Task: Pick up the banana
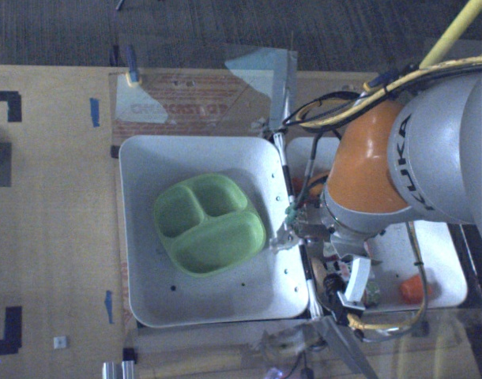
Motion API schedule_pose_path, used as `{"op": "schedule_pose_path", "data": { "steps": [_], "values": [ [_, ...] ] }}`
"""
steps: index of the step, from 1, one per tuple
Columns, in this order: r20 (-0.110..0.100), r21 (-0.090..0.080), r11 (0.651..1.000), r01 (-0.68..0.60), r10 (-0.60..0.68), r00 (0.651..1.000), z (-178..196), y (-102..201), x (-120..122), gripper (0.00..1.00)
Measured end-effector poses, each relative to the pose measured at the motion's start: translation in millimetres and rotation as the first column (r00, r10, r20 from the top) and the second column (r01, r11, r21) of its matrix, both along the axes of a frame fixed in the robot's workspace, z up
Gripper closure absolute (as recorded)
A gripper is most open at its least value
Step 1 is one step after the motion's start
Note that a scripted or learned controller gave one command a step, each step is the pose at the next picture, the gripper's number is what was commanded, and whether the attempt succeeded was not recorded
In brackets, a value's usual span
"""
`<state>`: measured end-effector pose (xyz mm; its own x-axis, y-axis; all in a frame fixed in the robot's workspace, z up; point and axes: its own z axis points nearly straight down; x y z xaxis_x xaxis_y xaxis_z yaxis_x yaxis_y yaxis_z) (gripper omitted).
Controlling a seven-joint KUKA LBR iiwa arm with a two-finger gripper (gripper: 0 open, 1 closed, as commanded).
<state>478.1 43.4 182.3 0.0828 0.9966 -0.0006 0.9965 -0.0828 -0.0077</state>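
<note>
The tool [295,229] hangs over the wall between the left bin [146,275] and the right bin [446,253], at three o'clock from the green plate [209,223]. I cannot tell whether it is released or clenched. The banana is probably hidden under the arm [367,164], toward three o'clock of the tool.

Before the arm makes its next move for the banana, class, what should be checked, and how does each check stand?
1. Banana's place known: cannot tell; the arm covers much of the right bin.
2. Arm above a bin: ok, over the right one.
3. Right bin free of other things: not ok; an orange object lies near its right end.
4. Green plate out of the way: ok, flat in the left bin.
</note>
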Motion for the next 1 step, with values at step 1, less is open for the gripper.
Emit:
{"op": "schedule_pose_path", "data": {
  "steps": [1],
  "values": [
    [0.006,-0.022,0.98,0.2,-0.2,0.98,-50.1,37.7,47.2,0.0]
  ]
}}
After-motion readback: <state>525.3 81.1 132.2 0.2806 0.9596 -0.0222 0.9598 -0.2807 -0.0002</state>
